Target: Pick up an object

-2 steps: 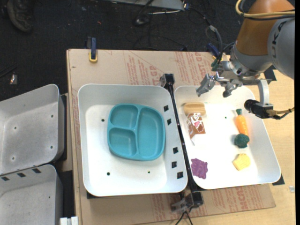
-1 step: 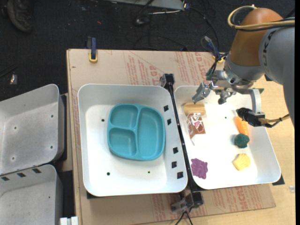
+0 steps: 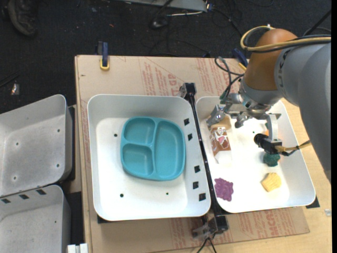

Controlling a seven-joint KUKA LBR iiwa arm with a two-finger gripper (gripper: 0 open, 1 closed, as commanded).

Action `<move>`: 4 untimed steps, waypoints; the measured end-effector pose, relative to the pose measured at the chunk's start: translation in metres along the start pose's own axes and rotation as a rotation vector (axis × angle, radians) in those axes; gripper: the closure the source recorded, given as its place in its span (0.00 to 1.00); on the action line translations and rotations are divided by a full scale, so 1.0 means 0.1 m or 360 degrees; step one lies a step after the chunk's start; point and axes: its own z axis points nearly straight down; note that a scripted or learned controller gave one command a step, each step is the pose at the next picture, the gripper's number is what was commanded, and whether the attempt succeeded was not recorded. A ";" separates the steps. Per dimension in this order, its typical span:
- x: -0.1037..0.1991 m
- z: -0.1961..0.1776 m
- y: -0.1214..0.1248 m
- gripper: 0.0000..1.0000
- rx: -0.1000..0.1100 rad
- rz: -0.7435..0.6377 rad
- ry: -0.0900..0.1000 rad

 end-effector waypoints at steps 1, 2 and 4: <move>0.01 0.40 0.00 0.00 -0.0003 0.0002 -0.0001; 0.00 0.28 0.00 1.00 -0.0003 0.0003 -0.0001; -0.01 -0.64 -0.06 1.00 -0.0012 -0.0003 -0.0001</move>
